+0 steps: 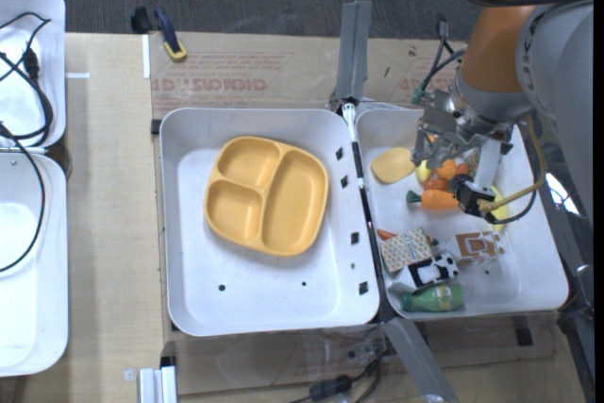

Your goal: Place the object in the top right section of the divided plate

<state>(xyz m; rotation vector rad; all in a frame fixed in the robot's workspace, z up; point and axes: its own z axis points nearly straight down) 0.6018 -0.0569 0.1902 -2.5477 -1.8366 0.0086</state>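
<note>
Over right bin [528, 293], gripper [444, 151] hangs low above toy food pile, arm reaching in from right; likely picking object here. Finger state: cannot tell. Carrot [437, 199] and pale yellow piece [392, 165] lie just below; which one is target is unclear. Left bin [189, 288] holds yellow divided plate [267, 194], all sections bare, awaiting drop. Bins sit on wooden bench [104, 203]; dark floor beyond.

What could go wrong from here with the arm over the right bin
1. The toys lie crowded under the gripper: the carrot touches its neighbours beside the yellow piece, so a grasp may catch two things or slip off.
2. The plate sits turned in the left bin, so its top right section is easy to misjudge.
</note>
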